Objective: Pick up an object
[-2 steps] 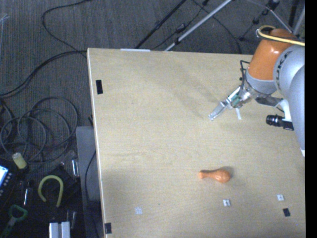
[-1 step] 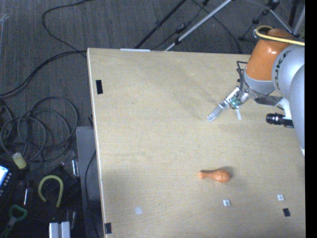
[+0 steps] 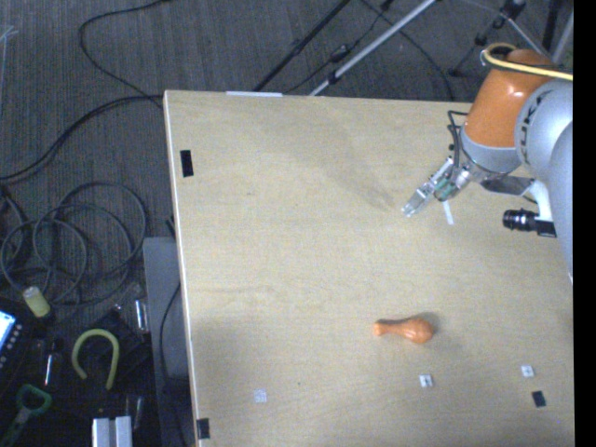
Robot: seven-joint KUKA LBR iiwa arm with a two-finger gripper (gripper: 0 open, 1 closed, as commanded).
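An orange pear-shaped object (image 3: 406,329) lies on its side on the tan bench top (image 3: 279,250), toward the front right, its narrow end pointing left. My gripper (image 3: 428,209) hangs over the right half of the bench, well behind the orange object and apart from it. Its fingers (image 3: 414,202) slant down to the left and are open, with nothing between them. The orange band of the arm (image 3: 498,101) shows just above the wrist at the right edge.
Small white and black markers (image 3: 426,380) dot the bench's front right, and a black tag (image 3: 186,163) sits near its left edge. Cables (image 3: 74,240) and tools lie on the floor at the left. Tripod legs (image 3: 391,26) cross behind the bench.
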